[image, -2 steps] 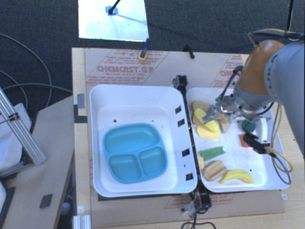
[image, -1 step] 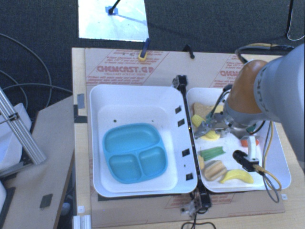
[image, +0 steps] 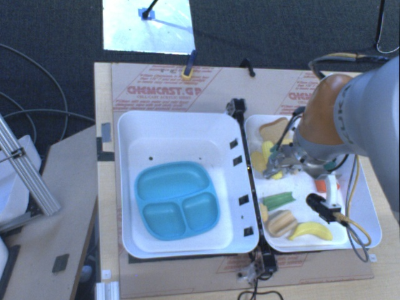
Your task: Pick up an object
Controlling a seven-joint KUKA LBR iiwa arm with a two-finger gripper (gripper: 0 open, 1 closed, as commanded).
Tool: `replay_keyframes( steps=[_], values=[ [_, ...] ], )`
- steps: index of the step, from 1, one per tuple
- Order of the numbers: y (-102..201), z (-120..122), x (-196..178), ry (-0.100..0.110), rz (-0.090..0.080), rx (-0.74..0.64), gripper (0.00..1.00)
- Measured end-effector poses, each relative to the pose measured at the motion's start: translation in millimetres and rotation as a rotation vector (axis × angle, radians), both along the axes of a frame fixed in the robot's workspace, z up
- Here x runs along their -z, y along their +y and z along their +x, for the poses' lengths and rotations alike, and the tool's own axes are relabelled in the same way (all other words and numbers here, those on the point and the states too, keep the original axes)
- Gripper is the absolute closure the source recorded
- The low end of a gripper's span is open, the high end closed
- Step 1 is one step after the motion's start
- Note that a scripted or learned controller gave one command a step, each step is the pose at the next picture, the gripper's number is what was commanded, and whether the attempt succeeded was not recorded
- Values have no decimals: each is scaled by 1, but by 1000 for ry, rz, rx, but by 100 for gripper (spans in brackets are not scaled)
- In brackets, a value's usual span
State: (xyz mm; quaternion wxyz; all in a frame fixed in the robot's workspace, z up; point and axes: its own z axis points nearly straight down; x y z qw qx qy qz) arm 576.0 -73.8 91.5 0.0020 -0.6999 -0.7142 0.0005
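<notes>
I have the arm reaching in from the right over the right bin (image: 369, 230), gripper (image: 275, 165) low near that bin's left wall. The fingertips sit among small yellow pieces (image: 265, 155); I can't tell how far open they are or if anything is between them, too blurred and crowded there.

Candidates all lie in the right bin: a tan slice (image: 272, 130) at the far end, the yellow pieces just beside the gripper, a green piece (image: 277, 199) nearer, a bread roll (image: 280, 222) and a banana (image: 311, 231) at the near end, an orange bit (image: 320, 184) partly behind the wrist. The left bin (image: 181, 124) holds a blue divided tray (image: 177, 199) with 3 compartments.

My read: the grasp is in hand, not confirmed. To do it well I'd center on 1 yellow piece, keep clear of the bin wall, close fully, then lift straight up and check something rides up with the fingers. The black cable (image: 331, 211) hanging off the wrist could drag the banana.
</notes>
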Motion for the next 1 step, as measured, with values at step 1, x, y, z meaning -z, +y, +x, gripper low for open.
replay_keyframes(
  steps=[1],
  values=[
    [78,-24,-97,-9,1,1,100]
  ],
)
